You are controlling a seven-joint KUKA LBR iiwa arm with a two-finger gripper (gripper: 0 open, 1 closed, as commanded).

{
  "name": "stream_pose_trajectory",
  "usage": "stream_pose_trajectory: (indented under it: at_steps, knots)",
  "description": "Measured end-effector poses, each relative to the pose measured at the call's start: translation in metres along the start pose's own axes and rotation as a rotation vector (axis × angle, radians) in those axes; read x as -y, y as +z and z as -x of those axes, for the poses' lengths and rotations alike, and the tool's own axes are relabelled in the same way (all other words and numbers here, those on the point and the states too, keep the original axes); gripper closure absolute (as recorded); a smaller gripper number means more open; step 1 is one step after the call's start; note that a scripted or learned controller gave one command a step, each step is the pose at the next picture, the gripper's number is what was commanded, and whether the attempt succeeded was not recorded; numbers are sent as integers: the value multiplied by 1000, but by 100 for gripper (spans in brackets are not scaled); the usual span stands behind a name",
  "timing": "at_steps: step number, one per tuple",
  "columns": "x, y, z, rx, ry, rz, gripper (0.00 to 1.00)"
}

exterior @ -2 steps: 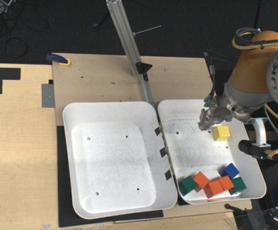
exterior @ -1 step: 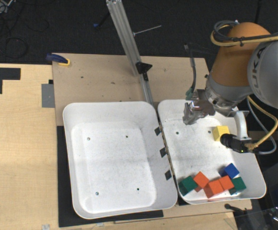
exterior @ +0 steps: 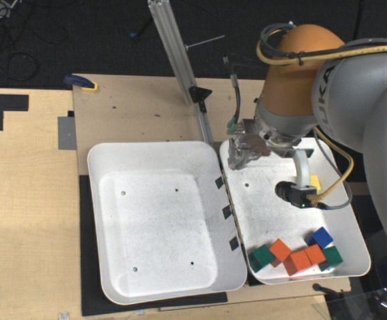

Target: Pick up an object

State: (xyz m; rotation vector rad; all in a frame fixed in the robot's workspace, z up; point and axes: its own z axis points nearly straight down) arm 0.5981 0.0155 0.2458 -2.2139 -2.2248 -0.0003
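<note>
Several small blocks lie bunched at the near end of the right bin (exterior: 266, 199): a green block (exterior: 261, 257), an orange block (exterior: 280, 250), a larger orange block (exterior: 300, 259), a blue block (exterior: 322, 237) and another green block (exterior: 331, 257). A yellow piece (exterior: 314, 182) peeks out behind the arm's black fitting. My gripper (exterior: 237, 156) hangs over the far left corner of the right bin, well away from the blocks. Nothing shows between its fingers.
The left bin (exterior: 153, 219) lies beside the right one, with black clips along the shared wall. A slanted aluminium rail (exterior: 178, 59) rises behind the bins. The arm's grey body and orange band (exterior: 306, 45) cover the right bin's far right part.
</note>
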Motion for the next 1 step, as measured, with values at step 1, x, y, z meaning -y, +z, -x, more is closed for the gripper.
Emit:
stream_pose_trajectory:
  at_steps: [1]
  knots:
    - [-20,-2,-46,1,2,1,100]
